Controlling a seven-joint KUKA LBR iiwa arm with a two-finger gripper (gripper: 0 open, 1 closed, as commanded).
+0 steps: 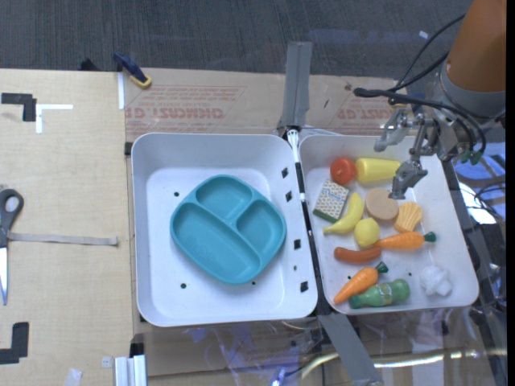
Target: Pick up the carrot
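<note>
Two orange carrots lie in the right bin (459, 240). One carrot (400, 241) lies flat near the bin's middle, its green tip pointing right. The other carrot (355, 285) lies slanted near the front, its green top toward the upper right, beside a green bottle (380, 294). My gripper (389, 169) hangs over the far part of this bin, above a yellow vegetable (376, 169) and a tan round piece (381, 207). Its fingers stand apart, open, with nothing between them. It is well clear of both carrots.
The right bin also holds a red tomato (343, 170), a green-white box (331, 200), a banana (348, 215), a lemon (366, 232), a red sausage (357, 254), an orange ridged piece (409, 215) and a white lump (435, 278). A blue divided plate (228, 228) lies in the left bin (149, 240).
</note>
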